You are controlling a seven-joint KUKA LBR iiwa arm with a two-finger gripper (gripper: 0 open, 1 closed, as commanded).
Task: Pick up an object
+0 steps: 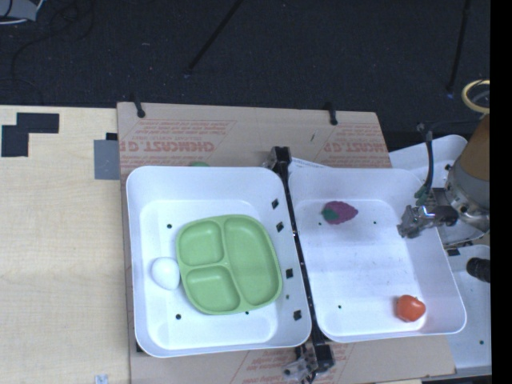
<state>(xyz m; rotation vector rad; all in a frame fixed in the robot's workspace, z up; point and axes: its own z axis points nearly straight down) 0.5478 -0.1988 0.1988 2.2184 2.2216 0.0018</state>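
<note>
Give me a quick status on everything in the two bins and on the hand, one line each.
Green plate: lying flat in the left bin, compartments bare.
White egg: resting on the bin floor, touching the plate's left edge.
Purple object: lying near the back of the right bin, untouched.
Red-orange object: lying in the right bin's front right corner.
Hand: at the right bin's right edge, holding nothing visible.

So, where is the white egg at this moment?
The white egg lies in the left bin, near its left wall, touching the left edge of the green divided plate.
</note>
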